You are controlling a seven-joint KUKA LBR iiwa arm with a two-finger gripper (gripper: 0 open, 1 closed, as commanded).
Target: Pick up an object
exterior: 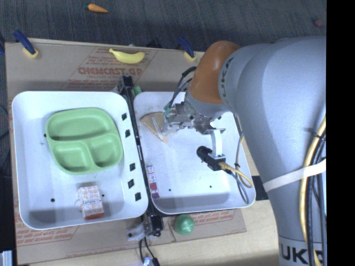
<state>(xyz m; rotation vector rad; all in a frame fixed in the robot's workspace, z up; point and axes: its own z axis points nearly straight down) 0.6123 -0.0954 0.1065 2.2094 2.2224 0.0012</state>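
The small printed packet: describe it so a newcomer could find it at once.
Start at the left white bin. A green divided tray lies in its upper half; the small printed packet lies below that tray, near the bin's lower edge. It alone there is boxy, white with reddish print.

A yellow banana [128, 55] lies on the cardboard [83, 68] behind the bins. A green ball [183, 224] sits on the cardboard in front of the right bin. A small orange carrot [97, 8] lies on the dark floor [166, 10] far back. Blue clamps [25, 44] grip the cardboard's back edge.
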